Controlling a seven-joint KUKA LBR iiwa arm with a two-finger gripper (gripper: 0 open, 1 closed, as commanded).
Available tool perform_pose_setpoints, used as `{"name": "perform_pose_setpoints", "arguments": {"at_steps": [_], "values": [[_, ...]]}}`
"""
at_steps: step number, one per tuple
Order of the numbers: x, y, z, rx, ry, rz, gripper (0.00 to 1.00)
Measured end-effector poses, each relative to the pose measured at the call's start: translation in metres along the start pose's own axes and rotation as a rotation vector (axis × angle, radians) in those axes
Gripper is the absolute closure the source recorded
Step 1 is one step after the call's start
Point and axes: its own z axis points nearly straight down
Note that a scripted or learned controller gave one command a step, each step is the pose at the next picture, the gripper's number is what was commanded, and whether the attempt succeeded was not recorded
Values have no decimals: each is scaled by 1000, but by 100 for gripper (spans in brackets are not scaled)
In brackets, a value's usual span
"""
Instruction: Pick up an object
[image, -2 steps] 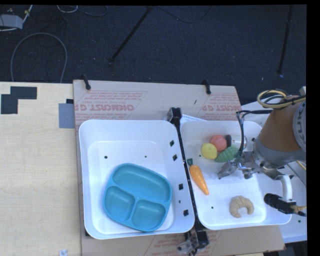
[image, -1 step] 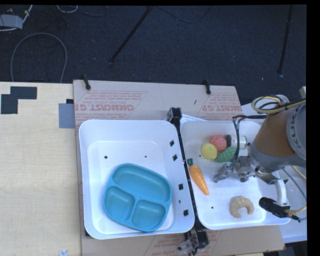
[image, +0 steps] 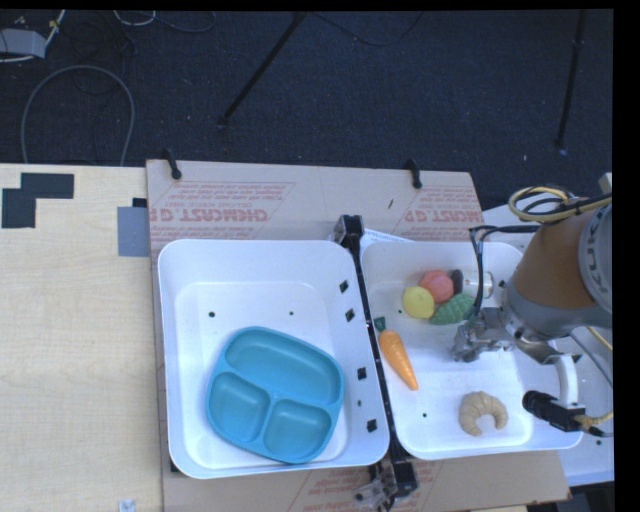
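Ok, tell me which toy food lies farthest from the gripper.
The croissant, alone near the right bin's front edge. The carrot, lemon and others lie nearer the gripper.

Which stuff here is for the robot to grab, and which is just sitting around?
For the job:
gripper
carrot
croissant
yellow ball
pink ball
green toy
right bin

Just lying about:
blue tray
left bin
cardboard
cables

A blue tray (image: 275, 393), an orange carrot (image: 398, 359), a yellow lemon (image: 418, 302), two white bins (image: 190, 300).
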Motion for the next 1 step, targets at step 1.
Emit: {"name": "perform_pose_setpoints", "arguments": {"at_steps": [1], "values": [[1,1,-63,-5,-2,-8,100]]}}
